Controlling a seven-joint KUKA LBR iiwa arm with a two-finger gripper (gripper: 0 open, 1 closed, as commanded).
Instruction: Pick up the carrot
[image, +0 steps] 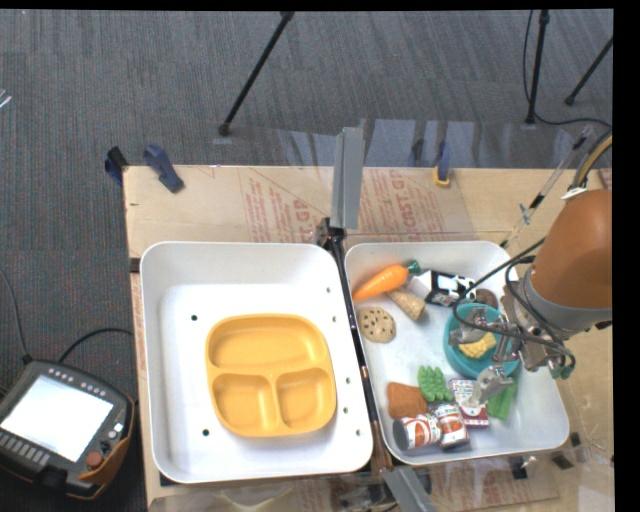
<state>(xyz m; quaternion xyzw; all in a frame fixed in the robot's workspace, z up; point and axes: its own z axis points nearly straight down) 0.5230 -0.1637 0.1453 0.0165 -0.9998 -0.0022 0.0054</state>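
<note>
Nothing is lifted yet: the carrot (381, 282) lies untouched, well up-left of the gripper (492, 383), whose fingers' state I cannot tell; reach and grasp remain.

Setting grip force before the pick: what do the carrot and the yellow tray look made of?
Carrot: looks like a moulded plastic toy, smooth even orange with a green stub at one end; it could be rubbery, the view can't settle that. Yellow tray: likely rigid plastic, one uniform colour, rounded moulded compartments, a soft sheen.
</note>
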